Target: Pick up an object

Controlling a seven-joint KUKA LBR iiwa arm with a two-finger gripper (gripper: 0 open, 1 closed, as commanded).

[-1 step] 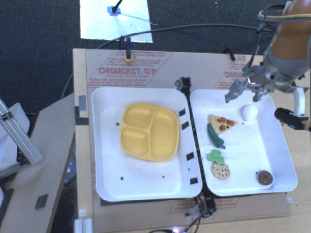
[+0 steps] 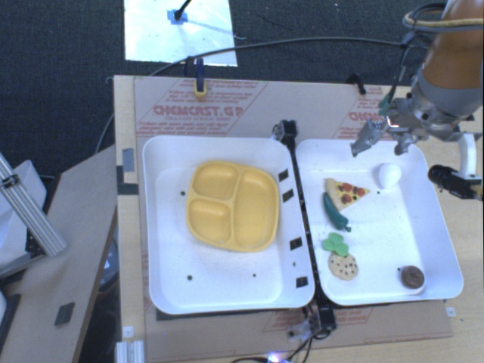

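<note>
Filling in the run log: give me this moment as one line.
gripper: open, above right bin far edge, holding nothing | nearest: white egg | yellow tray: left bin

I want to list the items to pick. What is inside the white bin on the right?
The right white bin holds a pizza slice toy, a white egg, a green pepper, a green leafy piece, a chip cookie and a brown round cookie. The arm covers its far corner.
</note>
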